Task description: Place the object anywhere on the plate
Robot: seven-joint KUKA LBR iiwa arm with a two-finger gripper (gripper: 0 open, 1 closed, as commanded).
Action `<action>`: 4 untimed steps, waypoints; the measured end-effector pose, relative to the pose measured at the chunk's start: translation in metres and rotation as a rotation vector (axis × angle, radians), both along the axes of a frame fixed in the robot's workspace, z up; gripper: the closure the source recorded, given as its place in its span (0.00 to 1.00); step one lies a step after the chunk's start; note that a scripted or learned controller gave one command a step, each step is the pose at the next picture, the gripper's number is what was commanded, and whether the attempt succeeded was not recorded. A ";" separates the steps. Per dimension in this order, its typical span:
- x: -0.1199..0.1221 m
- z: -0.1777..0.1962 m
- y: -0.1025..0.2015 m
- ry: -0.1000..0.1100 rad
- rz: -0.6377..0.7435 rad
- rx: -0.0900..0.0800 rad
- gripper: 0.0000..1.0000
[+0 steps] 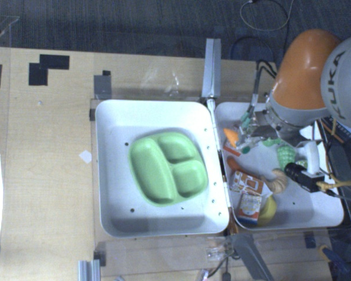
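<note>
Robotics lab, KUKA arm point(316, 69) over two white bins point(105, 157), plywood bench point(41, 157), loose cables point(269, 10), carpeted floor point(105, 10)

Green plate point(167, 168) smooth matt plastic; white bins point(114, 215) glossy plastic; bench point(41, 174) pale wood, clear film glare

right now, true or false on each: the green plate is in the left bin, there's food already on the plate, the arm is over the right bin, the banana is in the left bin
1. The green plate sits in the left bin. True.
2. Food already lies on the plate. False: its three compartments hold nothing.
3. The arm hangs over the right bin. True; its gripper is near the bin's upper left part, by an orange item.
4. The banana lies in the left bin. False: it lies in the right bin, near the front edge beside a small carton.
</note>
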State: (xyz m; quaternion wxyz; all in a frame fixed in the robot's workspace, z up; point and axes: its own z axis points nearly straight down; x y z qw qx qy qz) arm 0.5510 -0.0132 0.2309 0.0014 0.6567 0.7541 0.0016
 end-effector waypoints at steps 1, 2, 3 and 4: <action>0.025 -0.030 -0.021 -0.001 0.160 -0.001 1.00; 0.003 -0.046 0.014 -0.001 -0.009 -0.001 1.00; 0.028 -0.045 0.068 -0.002 0.182 0.000 1.00; -0.013 -0.106 0.205 0.001 0.362 0.000 1.00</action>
